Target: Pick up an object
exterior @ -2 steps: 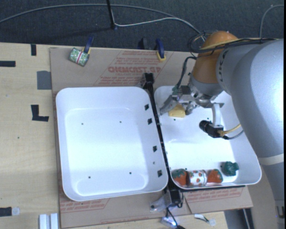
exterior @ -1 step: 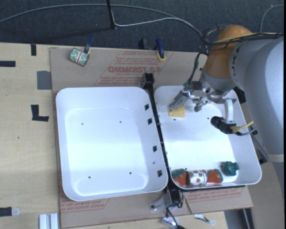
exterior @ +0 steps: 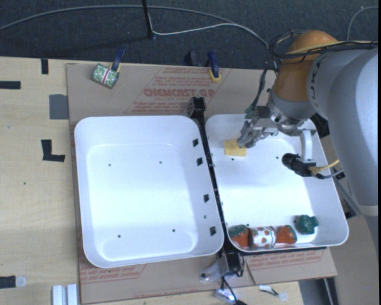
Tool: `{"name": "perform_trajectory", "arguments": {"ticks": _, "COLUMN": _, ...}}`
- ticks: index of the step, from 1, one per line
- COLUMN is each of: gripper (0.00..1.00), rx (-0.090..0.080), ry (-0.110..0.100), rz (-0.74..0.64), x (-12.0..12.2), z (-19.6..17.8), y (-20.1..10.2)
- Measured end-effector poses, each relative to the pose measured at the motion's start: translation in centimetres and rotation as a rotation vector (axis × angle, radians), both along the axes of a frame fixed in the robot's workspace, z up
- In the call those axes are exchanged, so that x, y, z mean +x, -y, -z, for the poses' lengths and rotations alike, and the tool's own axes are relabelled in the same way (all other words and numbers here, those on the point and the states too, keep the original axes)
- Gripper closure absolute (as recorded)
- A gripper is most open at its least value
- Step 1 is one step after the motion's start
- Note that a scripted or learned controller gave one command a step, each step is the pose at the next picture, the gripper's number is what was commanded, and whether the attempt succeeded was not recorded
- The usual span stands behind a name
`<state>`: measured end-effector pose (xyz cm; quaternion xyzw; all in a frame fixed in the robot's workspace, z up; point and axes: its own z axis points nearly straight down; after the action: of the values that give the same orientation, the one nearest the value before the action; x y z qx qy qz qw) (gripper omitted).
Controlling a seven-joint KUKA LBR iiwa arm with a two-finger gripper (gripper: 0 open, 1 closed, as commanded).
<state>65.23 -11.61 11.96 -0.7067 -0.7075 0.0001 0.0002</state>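
Tabletop: we are looking down on a tabletop of pale board carrying two shallow white bins side by side, with cables trailing across the dark floor behind it.
Left bin: we are seeing the left bin with a bare white floor.
Right bin: the right bin is holding a yellow block near its far left corner, well apart from a row of small toys lying along its near wall.
Gripper: the gripper is hanging just above and beside the yellow block, at its far right edge; we are reading its fingers as slightly apart and not clamped on the block, though the view is small here.
Handling: we are judging the block to be light and probably soft, like foam or a sponge, so it is likely giving a little under pressure rather than slipping; nothing about it looks fragile.
Where to hold: we are favouring a pinch across its two short flat sides, centred, since a grip at one corner is likely tipping or spinning so light a piece.
Risk: we are expecting the nearby bin wall to crowd one finger.
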Motion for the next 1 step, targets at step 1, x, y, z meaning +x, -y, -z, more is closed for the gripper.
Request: {"name": "perform_trajectory", "arguments": {"ticks": 1, "gripper": 0.0, "rx": 0.0, "ry": -0.001, "rz": 0.0, "x": -0.02, "z": 0.05, "y": 0.0}}
